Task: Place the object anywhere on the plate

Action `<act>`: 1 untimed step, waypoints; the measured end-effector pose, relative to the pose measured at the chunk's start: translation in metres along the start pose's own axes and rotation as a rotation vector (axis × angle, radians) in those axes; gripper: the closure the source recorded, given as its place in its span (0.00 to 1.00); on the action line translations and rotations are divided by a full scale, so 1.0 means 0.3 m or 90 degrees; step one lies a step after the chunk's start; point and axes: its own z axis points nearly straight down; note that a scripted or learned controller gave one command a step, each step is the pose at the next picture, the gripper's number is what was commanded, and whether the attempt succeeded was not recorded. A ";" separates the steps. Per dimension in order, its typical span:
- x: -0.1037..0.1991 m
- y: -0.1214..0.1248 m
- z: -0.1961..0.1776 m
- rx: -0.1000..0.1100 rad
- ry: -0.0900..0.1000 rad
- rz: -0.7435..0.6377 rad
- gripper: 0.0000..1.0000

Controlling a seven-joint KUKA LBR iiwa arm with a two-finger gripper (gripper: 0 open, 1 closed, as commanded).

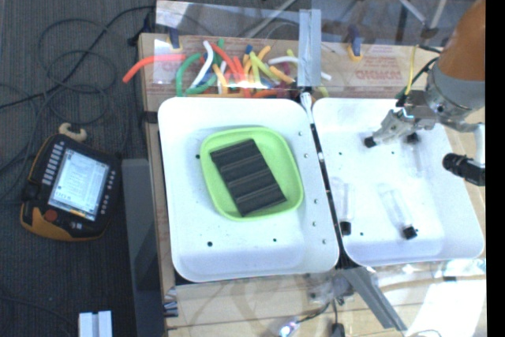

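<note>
gripper (392, 127) sits over the upper part of the right bin (442, 245), coming in from the right on the grey arm with the orange band. cannot tell its state from this angle, and nothing is visibly held in it.

the dark ribbed block (246, 177), which i judge to be the task object, is well to the left of the gripper and a bit nearer the camera, in the left bin (237, 256). it already lies flat on the green plate (289, 162), fully inside the rim. its long axis runs diagonally, from the far-left end toward the near-right end, roughly crosswise to the line from the gripper to it.

so the key relation: object is on the plate, gripper is well apart from it, across the divider between the bins. judged from this, the placing looks done, or else the target is something else.

below the gripper in the right bin lie two clear tube-like items with black caps, one (397, 211) nearly straight below it, one (341, 205) down-left near the divider. hard to tell what they are. if one is the real object, the closer one is the straight-below one, long axis pointing roughly away from the gripper.

coloured tubes (229, 67) lie far left of the gripper beyond the bins on the surface.
</note>
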 end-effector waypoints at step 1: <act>0.265 -0.139 0.190 -0.001 0.002 -0.130 1.00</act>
